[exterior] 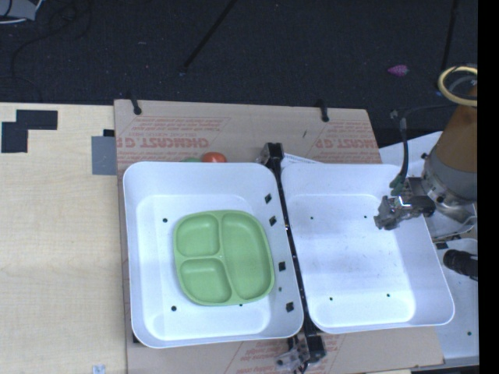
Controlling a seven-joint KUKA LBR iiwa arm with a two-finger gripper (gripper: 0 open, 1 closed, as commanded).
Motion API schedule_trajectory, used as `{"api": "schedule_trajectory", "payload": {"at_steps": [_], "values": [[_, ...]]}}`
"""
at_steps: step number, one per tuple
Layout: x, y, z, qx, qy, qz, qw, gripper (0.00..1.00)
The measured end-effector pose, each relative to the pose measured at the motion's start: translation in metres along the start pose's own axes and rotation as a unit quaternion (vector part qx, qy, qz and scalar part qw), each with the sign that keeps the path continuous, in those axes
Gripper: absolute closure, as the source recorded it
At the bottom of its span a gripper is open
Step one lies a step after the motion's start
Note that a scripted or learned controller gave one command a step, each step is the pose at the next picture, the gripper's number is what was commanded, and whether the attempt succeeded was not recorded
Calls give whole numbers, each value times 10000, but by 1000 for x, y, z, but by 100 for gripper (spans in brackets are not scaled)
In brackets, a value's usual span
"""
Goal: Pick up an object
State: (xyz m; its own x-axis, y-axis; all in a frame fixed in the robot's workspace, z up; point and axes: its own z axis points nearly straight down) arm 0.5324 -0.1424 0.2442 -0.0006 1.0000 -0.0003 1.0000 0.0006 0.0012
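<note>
A light green divided plate (pixel 224 257) lies flat in the left white bin (pixel 148 201), a little right of its middle. My gripper (pixel 387 215) hangs over the right bin (pixel 351 287), near that bin's right wall and toward its back. I see nothing between the fingers. The grey arm with its orange band comes in from the right edge.
A small red and green object (pixel 209 158) sits on the cardboard just behind the left bin's back rim. A black divider (pixel 282 232) runs between the two bins. Brown cardboard underlies both bins, and a dark floor with cables lies behind.
</note>
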Motion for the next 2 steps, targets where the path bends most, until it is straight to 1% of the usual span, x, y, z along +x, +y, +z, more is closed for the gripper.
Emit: {"api": "schedule_trajectory", "payload": {"at_steps": [1, 2], "values": [[53, 2, -8, 13, 14, -22, 10000, 100], [113, -2, -6, 27, 15, -24, 10000, 100]]}}
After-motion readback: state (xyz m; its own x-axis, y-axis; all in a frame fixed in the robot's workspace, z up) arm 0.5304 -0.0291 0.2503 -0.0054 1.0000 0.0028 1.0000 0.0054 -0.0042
